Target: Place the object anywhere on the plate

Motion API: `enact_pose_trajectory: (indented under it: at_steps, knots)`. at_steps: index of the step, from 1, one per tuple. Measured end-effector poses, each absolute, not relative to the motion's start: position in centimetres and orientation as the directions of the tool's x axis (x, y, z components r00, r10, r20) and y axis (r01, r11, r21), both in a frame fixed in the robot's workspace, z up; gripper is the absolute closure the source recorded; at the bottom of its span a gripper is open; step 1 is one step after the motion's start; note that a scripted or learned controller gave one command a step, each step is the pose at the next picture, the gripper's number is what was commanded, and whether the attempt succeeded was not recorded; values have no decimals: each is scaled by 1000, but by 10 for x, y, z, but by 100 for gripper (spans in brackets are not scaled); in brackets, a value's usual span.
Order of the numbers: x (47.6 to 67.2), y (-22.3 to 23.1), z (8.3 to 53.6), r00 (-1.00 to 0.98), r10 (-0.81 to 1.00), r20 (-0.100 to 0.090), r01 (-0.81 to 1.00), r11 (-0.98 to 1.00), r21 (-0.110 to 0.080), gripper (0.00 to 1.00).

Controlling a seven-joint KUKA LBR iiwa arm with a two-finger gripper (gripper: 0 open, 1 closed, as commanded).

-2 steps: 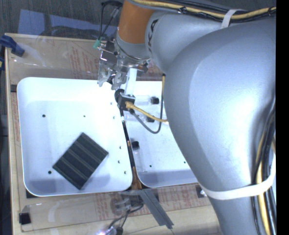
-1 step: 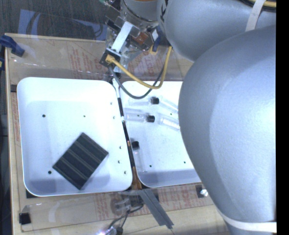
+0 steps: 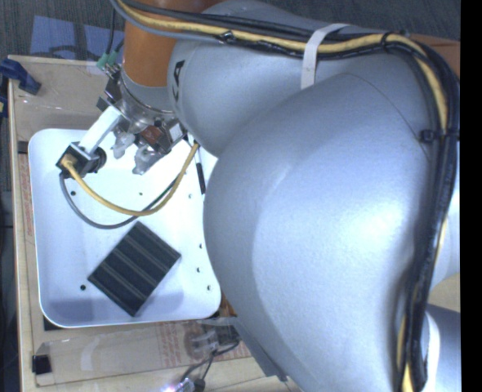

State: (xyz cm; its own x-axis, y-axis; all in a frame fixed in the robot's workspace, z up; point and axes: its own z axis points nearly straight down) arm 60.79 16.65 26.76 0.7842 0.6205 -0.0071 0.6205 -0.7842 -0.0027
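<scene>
- Bench point(image 3: 19, 104): one, wooden edge showing at far left and along the bottom.
- Bin point(image 3: 37, 219): one counted, white, shallow, floor dotted with small holes.
- Cable point(image 3: 118, 209): one, yellow, looping from a black plug point(image 3: 79, 160) across the bin floor and up toward the wrist.
- Slab point(image 3: 135, 268): one, dark, ribbed, rectangular, lying flat and skewed in the bin's lower half. Judged to be the plate of the task; nothing rests on it.
- Gripper point(image 3: 135, 152): one, above the bin's upper part, up and apart from the slab. Whether it is spread or closed cannot be told.
- Reddish-brown patch point(image 3: 151, 135): one, at the gripper. Possibly the object; too small to tell whether it is carried or is part of the tool. No other loose item lies on the bin floor.
- Band point(image 3: 155, 39): one, orange, above the wrist.
- Arm point(image 3: 323, 202): one, grey, covering the right of the view.
- Step in hand, as judged: transport toward the plate, placement not yet done.
- Next move calls for: travel down-view over the slab, a low descent, release on its ribbed face, cable kept off it.
</scene>
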Motion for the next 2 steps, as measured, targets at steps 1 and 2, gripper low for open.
enact_pose_trajectory:
  at_steps: [1, 2]
  knots:
    - [647, 216, 282, 565, 825, -2, 825, -565, -4, 100]
    - [646, 219, 291, 553, 833, -7, 833, -554, -8, 100]
